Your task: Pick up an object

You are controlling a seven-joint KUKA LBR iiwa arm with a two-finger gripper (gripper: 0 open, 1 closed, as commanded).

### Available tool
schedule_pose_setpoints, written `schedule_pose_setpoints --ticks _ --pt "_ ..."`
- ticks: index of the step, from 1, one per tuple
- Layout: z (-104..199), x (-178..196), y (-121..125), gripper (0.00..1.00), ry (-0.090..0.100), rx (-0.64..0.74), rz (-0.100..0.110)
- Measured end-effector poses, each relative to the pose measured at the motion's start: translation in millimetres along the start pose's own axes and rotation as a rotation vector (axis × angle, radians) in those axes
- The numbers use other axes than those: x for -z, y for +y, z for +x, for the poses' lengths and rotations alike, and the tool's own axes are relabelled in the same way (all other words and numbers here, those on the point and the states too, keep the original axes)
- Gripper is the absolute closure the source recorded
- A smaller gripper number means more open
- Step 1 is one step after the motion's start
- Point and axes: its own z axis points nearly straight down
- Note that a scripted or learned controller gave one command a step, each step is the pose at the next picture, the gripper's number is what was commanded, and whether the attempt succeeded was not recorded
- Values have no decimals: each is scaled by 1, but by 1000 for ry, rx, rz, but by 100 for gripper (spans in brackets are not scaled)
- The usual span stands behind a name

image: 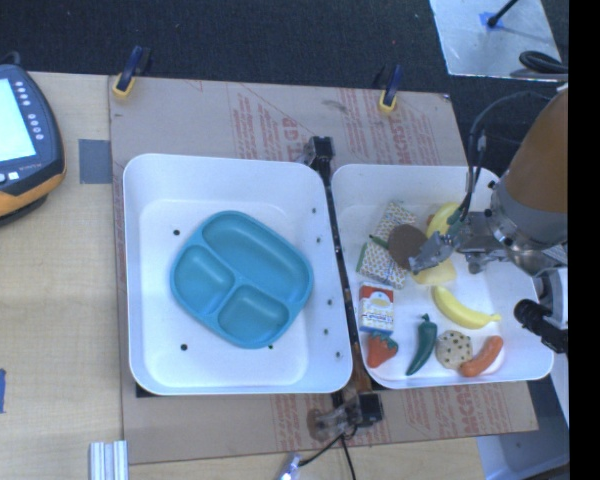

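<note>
My gripper [429,256] hangs low over the middle of the right bin [533,371], with the arm coming in from the right. Just left of it lie a brown round piece [404,239] and a checkered packet [383,251]. A yellow object [441,218] sits partly hidden behind the gripper. A banana [465,310] lies just below it. Nearer the front of the bin are a small carton [377,308], a strawberry [382,349], a green pepper [421,344], a cookie [452,348] and a sausage [481,357].
The left bin [140,268] holds a blue divided plate [241,279]. A pendant with a screen [10,138] rests on the bench at far left. Clamps [128,73] hold the cardboard under the bins.
</note>
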Motion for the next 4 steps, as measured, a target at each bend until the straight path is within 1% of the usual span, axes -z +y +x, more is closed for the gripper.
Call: schedule_pose_setpoints --ticks 1,2,3,4 --pt "-37 -44 51 0 -3 1 -1" --pt "-35 -108 -2 0 -1 1 1" --pt "-36 -98 -2 100 -2 6 3" --pt "23 58 -10 100 -1 1 -3"
